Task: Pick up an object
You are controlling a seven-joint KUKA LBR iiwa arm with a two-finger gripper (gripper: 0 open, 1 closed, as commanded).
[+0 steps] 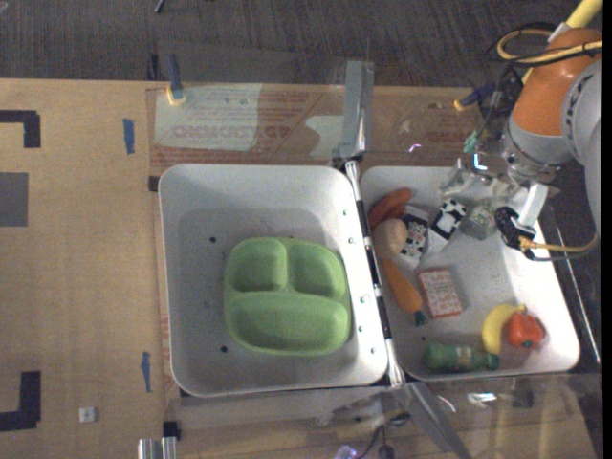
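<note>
gripper [478,220] over right bin [564,338] far end, beside black-white toy [449,216].

Two white bins: the left bin [182,256] holds one green divided tray [285,296]. Right of that tray, the right bin [564,347] holds one banana [495,325], one carrot [403,287], one green bottle [461,357], one patterned card [441,293], and two black-and-white blocks [414,235].

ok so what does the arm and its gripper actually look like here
The arm is grey with a rounded orange band above the wrist. Yellow and dark cables loop over the band, and another yellow cable trails below the wrist. The gripper is a cluttered metallic silver and black assembly with small teal glints on it; its finer parts are too small to make out.
</note>
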